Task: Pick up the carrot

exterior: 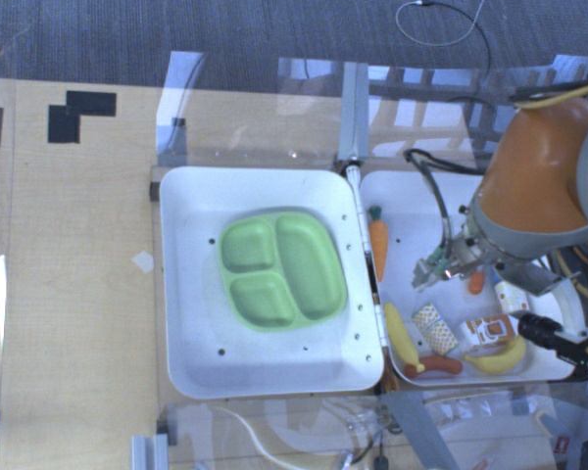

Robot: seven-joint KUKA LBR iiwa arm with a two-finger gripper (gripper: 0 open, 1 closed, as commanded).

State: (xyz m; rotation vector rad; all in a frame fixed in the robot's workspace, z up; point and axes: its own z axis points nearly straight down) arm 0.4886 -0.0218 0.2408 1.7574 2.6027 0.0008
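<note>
We find the gripper [441, 262] low over the right bin [404, 196], hanging from the grey arm [549, 179] with its orange band, which comes in from the right. The tool is small and partly blurred, so we cannot tell how it is set, and we see nothing held in it.

Left of the gripper, apart from it, the carrot [378, 246] lies against the left wall of the right bin, its green top pointing far and its orange tip pointing near. Just right of the gripper we see a small orange-red object [476, 283], partly hidden under the wrist. Nearer to us, a patterned wrapped item [435, 328] rests beside a banana [400, 333] that runs along the bin's left wall. A reddish sausage-like piece [437, 364] lies at the near edge, touching the banana's near end. To the right sit a small orange and white carton [487, 332] and a second banana [503, 357] just beyond it.

In the left bin [191, 292] we see a green divided plate [282, 269] with three compartments, lying near the middle. A black cable [429, 189] trails across the far part of the right bin.
</note>
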